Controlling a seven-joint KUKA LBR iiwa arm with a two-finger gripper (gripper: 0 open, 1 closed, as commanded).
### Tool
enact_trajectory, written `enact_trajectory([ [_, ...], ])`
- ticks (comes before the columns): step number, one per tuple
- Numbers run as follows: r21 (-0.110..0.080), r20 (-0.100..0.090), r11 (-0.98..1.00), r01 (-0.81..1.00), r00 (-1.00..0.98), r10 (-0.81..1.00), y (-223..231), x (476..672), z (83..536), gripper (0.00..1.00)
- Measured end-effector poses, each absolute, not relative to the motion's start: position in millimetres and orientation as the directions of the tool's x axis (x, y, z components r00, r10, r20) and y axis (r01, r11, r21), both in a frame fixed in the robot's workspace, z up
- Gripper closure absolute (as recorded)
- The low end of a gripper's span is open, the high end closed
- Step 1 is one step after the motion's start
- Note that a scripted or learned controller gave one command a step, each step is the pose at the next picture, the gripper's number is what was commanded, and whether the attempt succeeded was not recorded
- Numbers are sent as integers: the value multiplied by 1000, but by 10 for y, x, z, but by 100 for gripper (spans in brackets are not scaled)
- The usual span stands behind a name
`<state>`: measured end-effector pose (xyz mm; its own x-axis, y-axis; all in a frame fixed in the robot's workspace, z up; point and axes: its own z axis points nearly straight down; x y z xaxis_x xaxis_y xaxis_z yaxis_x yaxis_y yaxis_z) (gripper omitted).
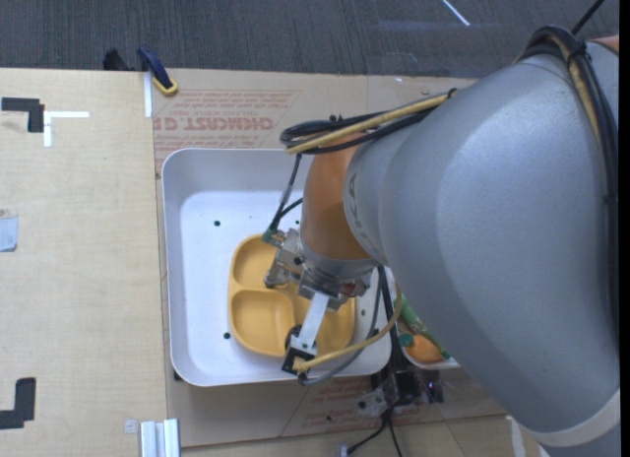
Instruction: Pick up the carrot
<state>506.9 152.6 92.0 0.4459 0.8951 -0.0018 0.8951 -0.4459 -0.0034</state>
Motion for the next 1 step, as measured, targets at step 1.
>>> enact_trajectory([
  [1, 6, 16, -446, 895, 446, 895, 1588, 5117, 1038, 100],
])
